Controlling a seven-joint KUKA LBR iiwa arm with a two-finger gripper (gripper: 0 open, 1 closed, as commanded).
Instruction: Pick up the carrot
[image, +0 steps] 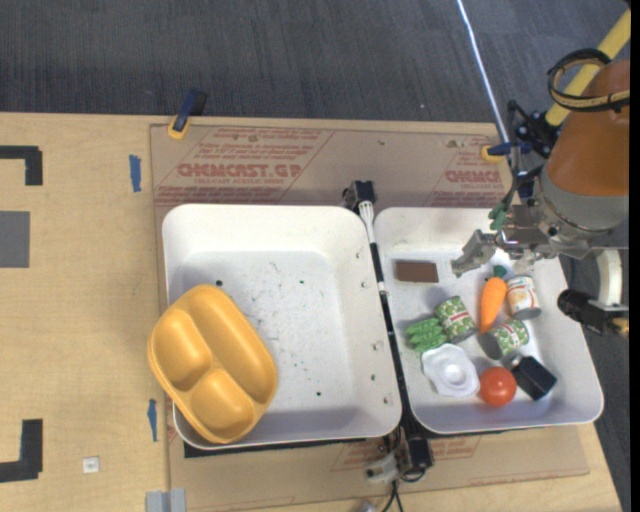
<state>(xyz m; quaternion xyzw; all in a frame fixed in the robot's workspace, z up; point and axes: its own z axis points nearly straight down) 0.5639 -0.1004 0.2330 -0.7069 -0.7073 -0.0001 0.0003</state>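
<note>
Your gripper (505, 245), whose state you cannot tell, hovers just above the carrot (491, 302) near the right bin's (585, 375) far edge, where crowding cans (519, 297) could foul your grasp.

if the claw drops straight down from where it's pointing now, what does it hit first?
Probably the carrot: the claw hangs just above its top end in the right bin. Depth is unclear from this slanted view; it could land on the bin floor beside it.
</note>
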